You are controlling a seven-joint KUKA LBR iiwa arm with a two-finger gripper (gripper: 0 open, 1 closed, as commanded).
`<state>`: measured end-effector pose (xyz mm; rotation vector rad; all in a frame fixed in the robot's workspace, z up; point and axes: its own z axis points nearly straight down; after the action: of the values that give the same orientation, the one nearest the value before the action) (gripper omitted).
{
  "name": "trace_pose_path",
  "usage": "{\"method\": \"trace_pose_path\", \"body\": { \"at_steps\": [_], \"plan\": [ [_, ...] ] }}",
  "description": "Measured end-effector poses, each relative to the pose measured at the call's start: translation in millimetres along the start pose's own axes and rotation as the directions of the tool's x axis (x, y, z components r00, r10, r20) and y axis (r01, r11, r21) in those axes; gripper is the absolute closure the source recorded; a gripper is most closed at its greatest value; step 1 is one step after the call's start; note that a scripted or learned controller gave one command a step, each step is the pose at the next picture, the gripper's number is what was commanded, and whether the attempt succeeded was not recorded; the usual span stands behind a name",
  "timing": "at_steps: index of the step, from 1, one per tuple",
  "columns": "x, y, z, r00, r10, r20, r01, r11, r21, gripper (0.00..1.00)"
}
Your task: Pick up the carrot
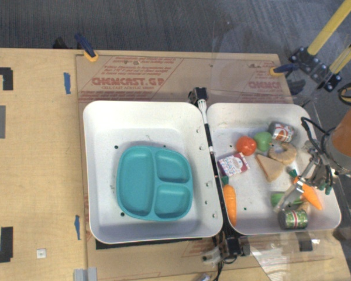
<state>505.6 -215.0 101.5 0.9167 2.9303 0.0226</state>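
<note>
Carrot [229, 202] lies untouched at lower left of right bin [333, 218], by divider. Gripper [301, 187] sits well apart at bin's right; finger state unclear. Pick not begun.

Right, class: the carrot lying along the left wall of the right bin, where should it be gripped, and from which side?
Grip the carrot at mid-length, across its narrow width, coming straight down from above. It lies flat, long axis along the right bin's left wall, so a sideways approach looks blocked there; bare floor lies on its other side.
</note>
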Motion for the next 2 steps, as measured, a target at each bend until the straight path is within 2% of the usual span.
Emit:
{"method": "trace_pose_path", "body": {
  "at_steps": [1, 2],
  "plan": [
    [5, 15, -3, 0.986, -0.168, 0.019, 0.168, 0.986, -0.001, 0.0],
    [-31, 19, 17, 0.998, 0.004, -0.056, -0.003, 1.0, 0.024, 0.0]
  ]
}}
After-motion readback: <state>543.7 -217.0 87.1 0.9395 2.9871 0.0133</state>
